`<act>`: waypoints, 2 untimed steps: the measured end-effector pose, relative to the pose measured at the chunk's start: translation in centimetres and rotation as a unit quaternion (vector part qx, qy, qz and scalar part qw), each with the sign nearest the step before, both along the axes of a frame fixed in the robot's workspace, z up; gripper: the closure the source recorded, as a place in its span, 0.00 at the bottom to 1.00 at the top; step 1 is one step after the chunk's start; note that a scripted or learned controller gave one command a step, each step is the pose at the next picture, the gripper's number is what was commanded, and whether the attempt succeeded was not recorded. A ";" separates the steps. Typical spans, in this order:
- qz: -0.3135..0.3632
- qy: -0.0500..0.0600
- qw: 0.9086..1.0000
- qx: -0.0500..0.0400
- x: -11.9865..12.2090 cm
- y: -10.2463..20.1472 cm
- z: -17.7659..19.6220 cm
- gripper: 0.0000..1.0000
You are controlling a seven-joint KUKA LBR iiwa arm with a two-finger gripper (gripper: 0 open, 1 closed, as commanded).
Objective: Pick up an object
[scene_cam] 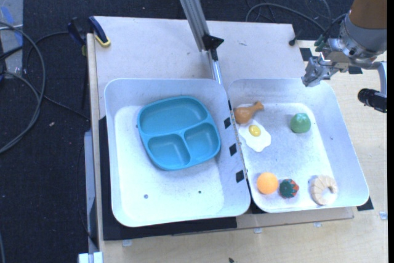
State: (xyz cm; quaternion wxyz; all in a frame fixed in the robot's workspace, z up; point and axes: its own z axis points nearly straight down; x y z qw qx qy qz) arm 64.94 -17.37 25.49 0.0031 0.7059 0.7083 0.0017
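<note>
Bench bins, gripper (312, 79) above green ball (300, 123)

Reaches in from the upper right of the camera view: orange band (373, 0) at the frame's edge, grey wrist (363, 37) below it, angled down and to the left. Ends in the gripper (313, 76), pointing down-left, hanging clear with nothing seen between the tips. Finger spread too small and blurred to judge.

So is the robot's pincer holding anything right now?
Pincer: holding nothing, up over the right bin's back corner; open or closed cannot be told.
</note>
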 end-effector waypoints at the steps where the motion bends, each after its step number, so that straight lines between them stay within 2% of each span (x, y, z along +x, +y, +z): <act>1: 0.001 0.004 1.000 0.001 -1.4 4.6 -1.2 1.00; 2: 0.001 0.004 1.000 0.001 -2.4 9.4 -2.5 1.00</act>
